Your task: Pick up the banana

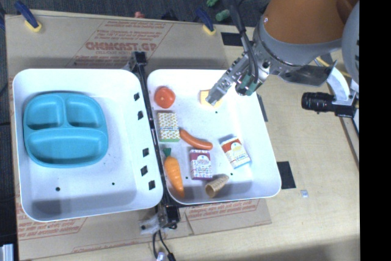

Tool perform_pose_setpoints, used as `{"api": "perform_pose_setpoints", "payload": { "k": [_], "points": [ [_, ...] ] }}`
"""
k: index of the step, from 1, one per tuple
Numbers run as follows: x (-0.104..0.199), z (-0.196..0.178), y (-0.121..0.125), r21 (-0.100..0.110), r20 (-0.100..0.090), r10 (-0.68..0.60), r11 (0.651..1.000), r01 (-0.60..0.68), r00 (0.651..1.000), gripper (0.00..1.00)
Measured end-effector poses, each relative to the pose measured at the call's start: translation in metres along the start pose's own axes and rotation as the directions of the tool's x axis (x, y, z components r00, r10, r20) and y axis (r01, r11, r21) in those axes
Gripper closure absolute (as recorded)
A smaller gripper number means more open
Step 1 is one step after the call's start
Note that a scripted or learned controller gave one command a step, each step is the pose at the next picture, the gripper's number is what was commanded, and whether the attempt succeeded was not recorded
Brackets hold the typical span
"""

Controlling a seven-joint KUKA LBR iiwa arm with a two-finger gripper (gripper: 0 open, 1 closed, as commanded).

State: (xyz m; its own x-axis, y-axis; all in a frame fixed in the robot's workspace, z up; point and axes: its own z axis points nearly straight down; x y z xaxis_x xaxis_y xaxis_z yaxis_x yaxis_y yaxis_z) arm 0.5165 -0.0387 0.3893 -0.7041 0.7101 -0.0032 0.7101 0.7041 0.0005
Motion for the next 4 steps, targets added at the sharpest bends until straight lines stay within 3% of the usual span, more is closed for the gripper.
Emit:
{"api": "perform_pose_setpoints", "payload": {
  "k": [1,2,3,4],
  "points": [
    [0.068,0.081,0.073,0.004,-0.004,0.172,0.985,-0.172,0.985,1.0],
    [0.095,-0.078,0.138,-0.002,-0.001,-0.006,1.0,0.006,1.0,1.0],
    [0.059,-0.154,0.064,-0.001,-0.001,0.126,0.992,-0.126,0.992,1.0],
    [0.002,-0.053,-0.034,0.002,-0.002,0.133,0.991,-0.133,0.991,1.0]
  ]
}}
